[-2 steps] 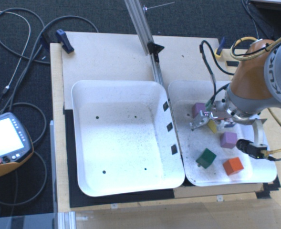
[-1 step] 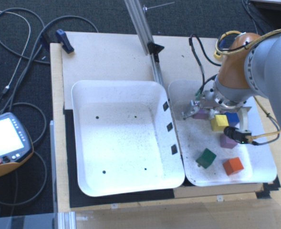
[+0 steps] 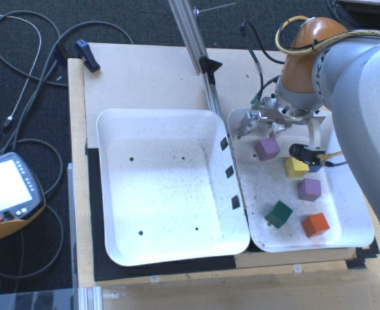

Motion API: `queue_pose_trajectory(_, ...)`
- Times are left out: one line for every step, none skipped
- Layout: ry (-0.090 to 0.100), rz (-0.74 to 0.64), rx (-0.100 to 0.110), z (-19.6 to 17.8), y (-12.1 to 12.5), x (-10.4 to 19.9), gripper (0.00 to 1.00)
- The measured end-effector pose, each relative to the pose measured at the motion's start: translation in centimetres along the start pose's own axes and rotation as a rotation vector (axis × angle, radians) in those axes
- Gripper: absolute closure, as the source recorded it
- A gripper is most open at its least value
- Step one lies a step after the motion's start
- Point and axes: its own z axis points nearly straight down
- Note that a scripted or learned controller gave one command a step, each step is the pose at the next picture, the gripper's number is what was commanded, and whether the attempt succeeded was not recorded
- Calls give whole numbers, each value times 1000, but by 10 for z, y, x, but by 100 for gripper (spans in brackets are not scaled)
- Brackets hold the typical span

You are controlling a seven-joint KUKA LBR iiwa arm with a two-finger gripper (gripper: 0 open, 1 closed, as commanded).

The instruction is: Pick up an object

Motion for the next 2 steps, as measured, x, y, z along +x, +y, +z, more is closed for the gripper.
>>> queue_pose_trajectory(-2, 6, 7, -1, -30, 0, 0)
queue_pose_trajectory(1, 0, -6, -105, -6, 36, 0)
